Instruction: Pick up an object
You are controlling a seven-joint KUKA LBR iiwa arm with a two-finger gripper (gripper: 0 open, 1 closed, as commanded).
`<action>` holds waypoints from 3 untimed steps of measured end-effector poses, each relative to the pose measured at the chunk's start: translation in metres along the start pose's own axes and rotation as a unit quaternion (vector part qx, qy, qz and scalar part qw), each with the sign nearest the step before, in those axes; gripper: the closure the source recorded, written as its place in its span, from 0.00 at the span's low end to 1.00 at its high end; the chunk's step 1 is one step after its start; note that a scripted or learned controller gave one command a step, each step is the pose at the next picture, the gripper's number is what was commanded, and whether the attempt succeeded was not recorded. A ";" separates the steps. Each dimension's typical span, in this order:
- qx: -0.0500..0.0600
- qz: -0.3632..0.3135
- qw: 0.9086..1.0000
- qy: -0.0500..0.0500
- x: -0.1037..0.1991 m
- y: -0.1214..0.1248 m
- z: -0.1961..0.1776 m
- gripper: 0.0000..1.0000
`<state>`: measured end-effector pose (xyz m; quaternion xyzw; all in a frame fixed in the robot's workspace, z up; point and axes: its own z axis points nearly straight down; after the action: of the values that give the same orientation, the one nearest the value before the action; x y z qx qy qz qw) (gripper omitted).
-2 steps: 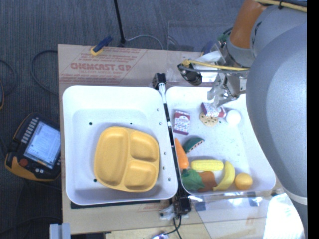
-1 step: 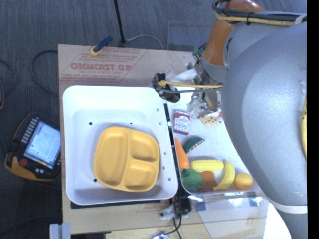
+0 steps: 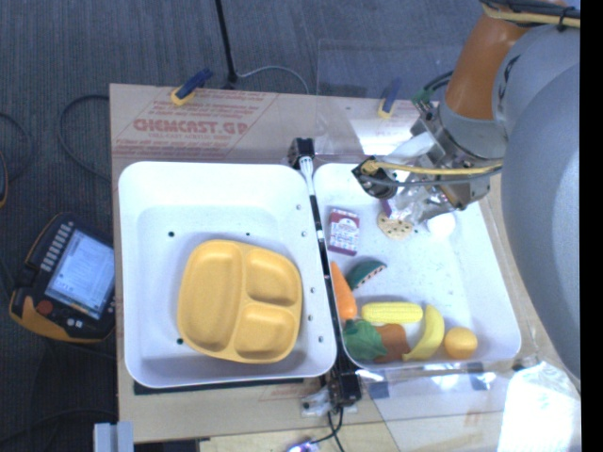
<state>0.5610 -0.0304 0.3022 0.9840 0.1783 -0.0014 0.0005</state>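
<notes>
My gripper (image 3: 405,203) hangs over the back of the right bin (image 3: 480,252), on the grey arm with the orange band. Right below it, a round tan cracker (image 3: 396,223) lies on the bin floor, with a small white piece (image 3: 440,222) beside it. A red packet (image 3: 343,230) lies to the left. Toward the front are a watermelon slice (image 3: 366,273), a carrot (image 3: 343,295), a corn cob (image 3: 391,312), a banana (image 3: 430,332), an orange fruit (image 3: 461,343) and a green vegetable (image 3: 363,339).
The left bin (image 3: 151,205) holds a yellow divided plate (image 3: 240,299). A black bar (image 3: 316,224) runs along the divide between the bins. A handheld pendant (image 3: 71,276) lies on the floor at left.
</notes>
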 end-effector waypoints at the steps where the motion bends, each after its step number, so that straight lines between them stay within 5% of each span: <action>1: 0.000 0.079 0.997 -0.001 -0.017 0.051 -0.027 1.00; 2: 0.003 0.076 0.997 -0.005 -0.007 0.021 0.043 1.00; 3: -0.001 0.067 0.998 0.000 -0.027 0.089 -0.007 1.00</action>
<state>0.5666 -0.1233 0.3093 0.9937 0.1124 -0.0010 0.0016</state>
